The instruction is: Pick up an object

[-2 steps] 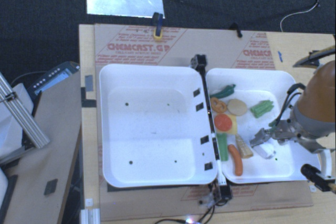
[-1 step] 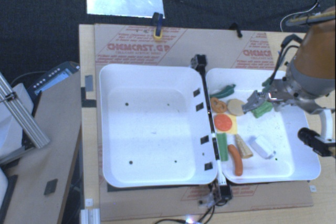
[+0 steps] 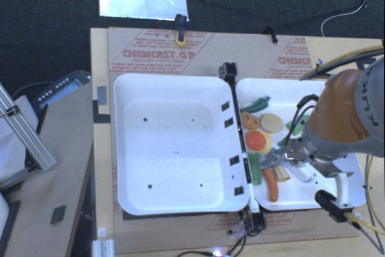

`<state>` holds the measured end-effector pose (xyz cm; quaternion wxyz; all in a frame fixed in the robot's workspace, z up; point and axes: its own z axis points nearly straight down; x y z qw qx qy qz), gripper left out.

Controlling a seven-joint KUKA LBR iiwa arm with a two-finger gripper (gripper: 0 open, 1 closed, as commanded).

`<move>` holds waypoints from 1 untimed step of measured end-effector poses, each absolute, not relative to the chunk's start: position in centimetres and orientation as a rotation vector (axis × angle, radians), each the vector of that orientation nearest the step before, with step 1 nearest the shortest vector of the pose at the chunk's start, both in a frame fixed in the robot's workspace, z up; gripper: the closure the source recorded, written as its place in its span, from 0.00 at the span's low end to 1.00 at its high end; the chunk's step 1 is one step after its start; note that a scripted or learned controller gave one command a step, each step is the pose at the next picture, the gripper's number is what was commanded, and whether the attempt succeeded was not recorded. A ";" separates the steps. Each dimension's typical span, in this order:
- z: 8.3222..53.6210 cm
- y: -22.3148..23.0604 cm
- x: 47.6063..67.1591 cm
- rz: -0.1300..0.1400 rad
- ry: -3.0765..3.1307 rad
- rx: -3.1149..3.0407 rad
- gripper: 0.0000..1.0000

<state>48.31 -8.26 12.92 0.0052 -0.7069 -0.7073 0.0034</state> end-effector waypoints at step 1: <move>14.7 -8.3 48.8 -0.003 -2.226 -2.220 1.00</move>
